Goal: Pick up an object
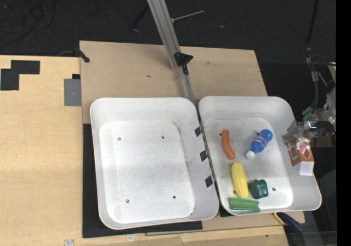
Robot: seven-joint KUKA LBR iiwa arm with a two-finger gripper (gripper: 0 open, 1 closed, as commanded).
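Bench (164, 69): two white bins side by side, left bin (143, 157) and right bin (241, 99).

Gripper (315, 127): sits at the far right, just outside the right bin's outer rim, dark and partly cut off. You cannot tell from here whether it is released or clenched.

A brown, red and white carton (303, 154) is just below it, over the rim. It may be touching the gripper, but nothing shows it as grasped.

Step in hand, as a judgement: the pick-up is not yet done, and this looks like the approach. For the next move, choose one target, line up over it and come down squarely.

Candidates in the right bin, big to small:
- Yellow corn cob (239, 180): lying lengthways, near the front, bumpy and rounded. Likely the easiest to grasp across its width.
- Blue bottle (259, 144): on its side, white cap towards the corn. It could roll.
- Light green stick (244, 204): against the front wall, awkward to reach.
- Orange sausage (227, 144): slim, near the inner wall.
- Dark green lump (259, 188): just beside the corn, so watch for a double contact.
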